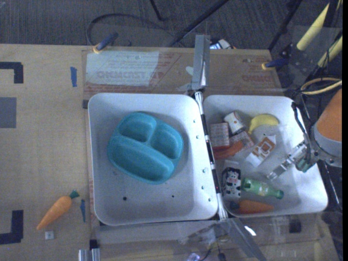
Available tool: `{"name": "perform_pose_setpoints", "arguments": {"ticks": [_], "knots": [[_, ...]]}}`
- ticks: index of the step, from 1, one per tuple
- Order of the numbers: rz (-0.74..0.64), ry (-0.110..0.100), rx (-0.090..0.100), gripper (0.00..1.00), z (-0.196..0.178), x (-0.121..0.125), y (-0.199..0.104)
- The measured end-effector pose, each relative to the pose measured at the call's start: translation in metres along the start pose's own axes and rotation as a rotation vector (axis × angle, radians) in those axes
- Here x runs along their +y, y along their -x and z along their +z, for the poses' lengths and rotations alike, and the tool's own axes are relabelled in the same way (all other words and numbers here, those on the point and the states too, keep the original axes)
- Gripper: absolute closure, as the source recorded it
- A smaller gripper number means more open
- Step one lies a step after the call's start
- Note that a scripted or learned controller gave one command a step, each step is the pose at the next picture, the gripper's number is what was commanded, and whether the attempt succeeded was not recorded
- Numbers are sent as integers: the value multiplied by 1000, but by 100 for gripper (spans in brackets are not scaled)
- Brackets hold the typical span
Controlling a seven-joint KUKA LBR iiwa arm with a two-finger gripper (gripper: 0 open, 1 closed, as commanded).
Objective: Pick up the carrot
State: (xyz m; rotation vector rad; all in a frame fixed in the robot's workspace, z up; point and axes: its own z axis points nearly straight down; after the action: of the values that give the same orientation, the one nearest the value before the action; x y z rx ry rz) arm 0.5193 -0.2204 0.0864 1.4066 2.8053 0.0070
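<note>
In the right bin [312, 197], a carrot [255, 206].

Two bins are set side by side on the bench [43, 162]. A divided tray [144, 147] is seen in the left bin [103, 200]. In the right bin [315, 197], small cartons are clustered at the back, a bottle [262, 189] before them, a carrot [255, 206] at the front wall. Another carrot [54, 211] is found on the bench, left of both bins.

The gripper [278, 170] is hovering low in the right bin [318, 197], a green bottle [262, 189] lying just below-left of it, a carrot [255, 206] lying beyond that.
</note>
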Motion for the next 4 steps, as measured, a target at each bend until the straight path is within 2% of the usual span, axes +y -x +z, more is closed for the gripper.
{"name": "perform_pose_setpoints", "arguments": {"ticks": [1, 2, 3, 4], "knots": [[499, -4, -3, 0, -124, 33, 9], [130, -5, 0, 0, -24, -16, -44], [43, 1, -14, 0, -2, -4, -56], [169, -4, -2, 0, -101, -16, -43]]}}
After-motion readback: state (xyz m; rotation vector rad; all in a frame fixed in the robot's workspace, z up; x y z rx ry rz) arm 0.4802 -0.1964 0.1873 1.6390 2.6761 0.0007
